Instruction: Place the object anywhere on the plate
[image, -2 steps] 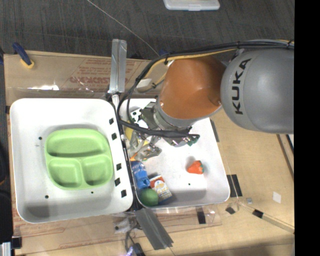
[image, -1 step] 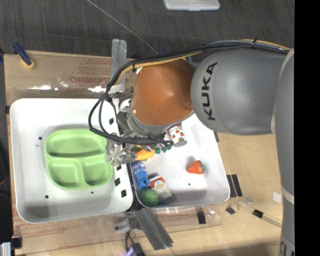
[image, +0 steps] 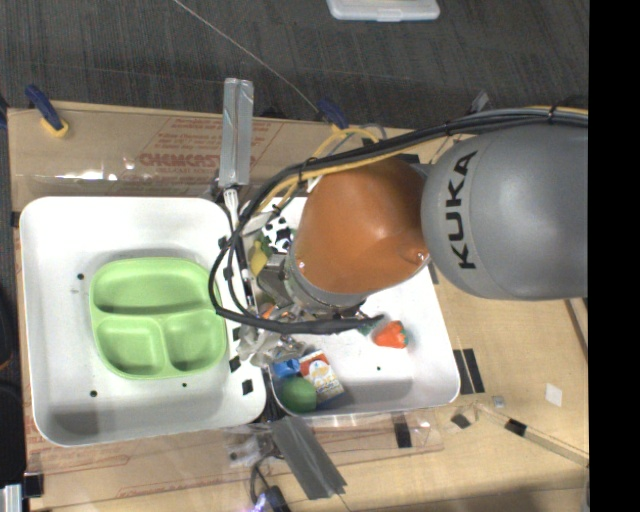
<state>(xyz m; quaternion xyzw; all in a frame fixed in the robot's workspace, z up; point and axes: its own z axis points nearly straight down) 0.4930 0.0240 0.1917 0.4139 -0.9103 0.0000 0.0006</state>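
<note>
My desk (image: 520, 400) is the widest thing here, a pale wooden top with a sheet of printed cardboard (image: 120, 140) laid under the two bins. Over it my arm (image: 510, 215) comes in from the right, its grey body marked KUKA, and the orange band (image: 360, 225) above the wrist sits over the right bin, hiding much of what lies under it. A bundle of black and yellow cables (image: 300, 180) loops from the arm around the wrist and down its left side.

The left bin (image: 50, 300) is a shallow white tray, and in it lies the plate (image: 155, 318), light green, with one long compartment above and two smaller ones below. Nothing rests on it.

The right bin (image: 430, 350) shows only along its lower and right parts beneath my arm. My tool (image: 268, 345) hangs low at this bin's left edge, near the wall between the two bins; whether it is released or clenched I cannot tell, since the wrist and cables cover it.

The smaller things lie in the right bin: a green ball (image: 297, 395) at the lower edge, a small printed carton (image: 322, 375) touching it above right, a bit of blue (image: 287, 367) just beside the carton, and an orange-red carrot-like toy (image: 390, 335) off to the right, apart from the others. A black-and-white patterned piece (image: 278, 237) peeks out beside the orange band.
</note>
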